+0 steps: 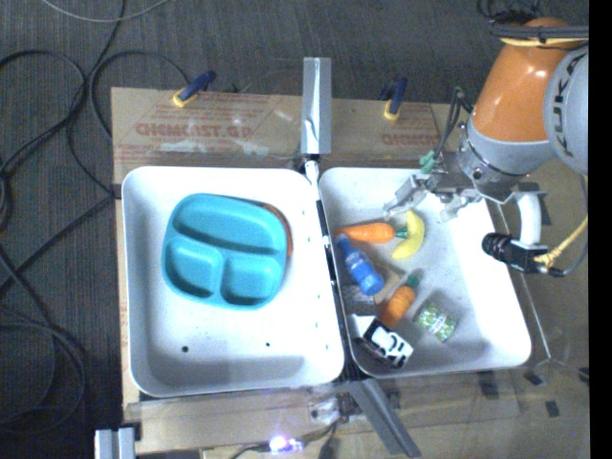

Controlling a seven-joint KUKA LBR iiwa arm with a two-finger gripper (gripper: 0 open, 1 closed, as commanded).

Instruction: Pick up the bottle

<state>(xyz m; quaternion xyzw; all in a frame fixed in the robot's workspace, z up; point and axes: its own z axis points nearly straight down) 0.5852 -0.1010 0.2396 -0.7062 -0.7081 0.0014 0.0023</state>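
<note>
Gripper (413, 195) hangs spread wide and empty above the banana (411, 236); it looks mid-approach, needing to shift toward the blue bottle (360, 268) and drop.

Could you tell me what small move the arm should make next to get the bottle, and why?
Probably shift the gripper toward the lower left of the view and over the blue bottle. It now hangs above the banana and a carrot, with nothing between its fingers, and the bottle lies beyond them.
</note>
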